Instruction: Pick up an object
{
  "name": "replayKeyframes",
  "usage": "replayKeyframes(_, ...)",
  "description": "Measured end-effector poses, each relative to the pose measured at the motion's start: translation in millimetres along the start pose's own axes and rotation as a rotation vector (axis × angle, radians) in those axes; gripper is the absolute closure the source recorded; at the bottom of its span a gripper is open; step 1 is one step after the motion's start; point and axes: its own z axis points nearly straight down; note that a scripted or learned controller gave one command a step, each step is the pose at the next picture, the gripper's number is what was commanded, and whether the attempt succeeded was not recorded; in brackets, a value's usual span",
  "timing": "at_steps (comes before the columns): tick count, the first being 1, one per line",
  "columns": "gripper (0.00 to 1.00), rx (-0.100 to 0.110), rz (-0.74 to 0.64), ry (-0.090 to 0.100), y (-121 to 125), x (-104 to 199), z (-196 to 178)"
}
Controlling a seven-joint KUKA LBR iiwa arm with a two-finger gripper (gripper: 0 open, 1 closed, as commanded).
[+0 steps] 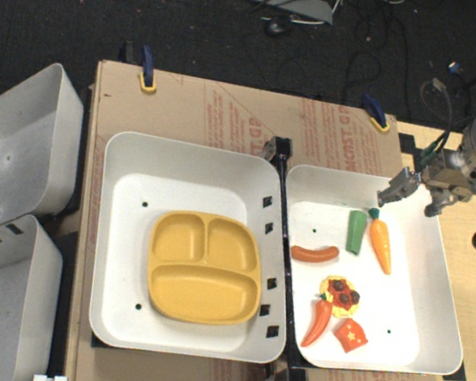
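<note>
Cardboard (234, 107) underlies two bins: left (117, 210) holds one tray (204, 267); right (435, 309) holds carrot (381, 243), cucumber (356, 231), sausage (314, 254), chili (319, 323), two more toys. Gripper (419, 194) hovers spread wide, holding nothing.

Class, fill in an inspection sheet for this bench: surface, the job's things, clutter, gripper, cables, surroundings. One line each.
Surface: cardboard sheet under two white bins; left bin holds a yellow divided plate.
Job's things: right bin holds a carrot, green vegetable, sausage, red pepper, small pizza piece and red wedge, all lying apart or barely touching.
Clutter: nothing seen.
Gripper: gripper open, above the right bin's far edge, holding nothing.
Cables: black cables on the dark floor behind.
Surroundings: two spare white bins at left.
</note>
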Motion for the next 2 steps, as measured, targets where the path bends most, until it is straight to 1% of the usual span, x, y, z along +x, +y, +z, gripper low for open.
replayKeyframes(1,0.0,-0.013,-0.002,-0.003,2.3,0.3,-7.3)
replayKeyframes(2,0.0,-0.008,-0.002,-0.001,2.0,3.9,56.2)
